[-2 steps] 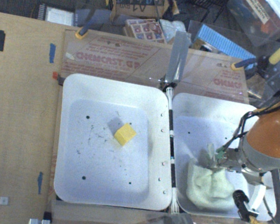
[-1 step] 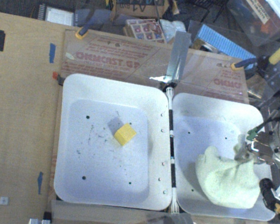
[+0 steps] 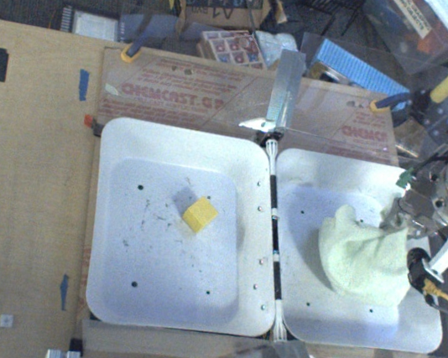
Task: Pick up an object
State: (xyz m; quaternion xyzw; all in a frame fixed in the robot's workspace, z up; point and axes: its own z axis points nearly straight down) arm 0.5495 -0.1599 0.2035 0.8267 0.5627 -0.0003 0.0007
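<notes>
the grey arm's two-finger gripper (image 3: 396, 231) sits low in the right white bin (image 3: 303, 315), at the upper right edge of a crumpled pale green cloth (image 3: 362, 255), likely placed there to pinch a raised fold. whether its fingers are spread or closed, i cannot tell. a small yellow cube (image 3: 199, 214) lies alone in the left white bin (image 3: 105, 281), well apart.

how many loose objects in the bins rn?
2: a yellow block near the middle of the left bin, and a pale green cloth in the right bin under the gripper. The cloth may hide something.
</notes>
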